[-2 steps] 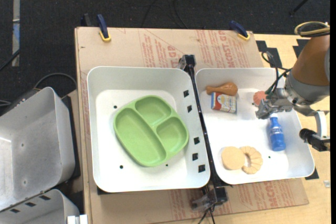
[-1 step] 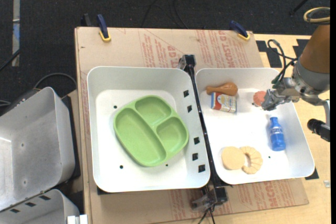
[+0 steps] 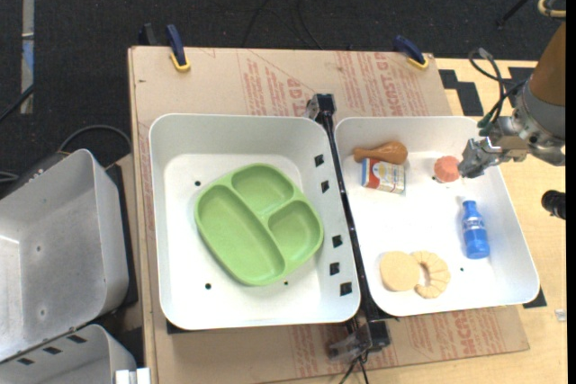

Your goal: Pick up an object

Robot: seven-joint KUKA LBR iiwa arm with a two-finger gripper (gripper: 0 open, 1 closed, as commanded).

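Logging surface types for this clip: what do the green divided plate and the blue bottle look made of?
Green divided plate: likely moulded plastic, matte with a soft sheen, uniform colour, rounded compartment ridges. Blue bottle: probably plastic, translucent-looking blue with a white cap; too small to be sure.

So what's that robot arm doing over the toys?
The arm's gripper is in the right bin, right beside a small pink ball, with nothing visibly held. A chicken drumstick, a little carton, a blue bottle and two pastries lie there too. The left bin holds a green divided plate.
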